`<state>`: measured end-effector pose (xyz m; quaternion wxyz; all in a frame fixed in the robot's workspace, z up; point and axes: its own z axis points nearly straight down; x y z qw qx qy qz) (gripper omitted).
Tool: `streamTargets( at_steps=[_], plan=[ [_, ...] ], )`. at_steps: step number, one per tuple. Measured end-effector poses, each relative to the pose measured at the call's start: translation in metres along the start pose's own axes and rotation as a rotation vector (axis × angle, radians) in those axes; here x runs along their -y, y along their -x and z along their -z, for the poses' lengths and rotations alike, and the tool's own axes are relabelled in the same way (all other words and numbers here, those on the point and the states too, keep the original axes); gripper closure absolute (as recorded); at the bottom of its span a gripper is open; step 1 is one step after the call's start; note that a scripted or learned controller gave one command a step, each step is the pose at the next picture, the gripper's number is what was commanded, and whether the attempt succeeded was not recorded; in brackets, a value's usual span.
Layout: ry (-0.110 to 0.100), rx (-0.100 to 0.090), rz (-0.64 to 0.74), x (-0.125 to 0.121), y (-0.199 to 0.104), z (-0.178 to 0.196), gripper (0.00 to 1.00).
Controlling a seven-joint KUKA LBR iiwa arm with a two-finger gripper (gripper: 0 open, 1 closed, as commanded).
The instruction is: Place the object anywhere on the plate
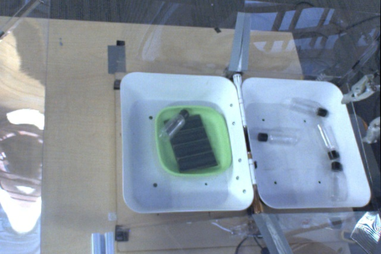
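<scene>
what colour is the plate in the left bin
Light green plate, seen clearly in the camera view.

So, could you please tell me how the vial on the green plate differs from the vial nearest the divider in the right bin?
The plate vial lies tilted on the green plate in the left bin, leaning against a black ridged block; the right-bin vial lies flat on the bare floor of the right bin, touching nothing. The first has its dark cap at upper right, the second at left. Both are small, clear and black-capped.
</scene>
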<state>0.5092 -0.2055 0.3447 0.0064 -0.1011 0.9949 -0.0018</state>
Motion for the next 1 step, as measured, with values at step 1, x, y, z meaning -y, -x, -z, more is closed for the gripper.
streamTargets(
  at_steps=[1],
  plan=[
    [0.001, -0.001, -0.013, -0.0036, -0.0132, -0.0020, 0.00]
  ],
)
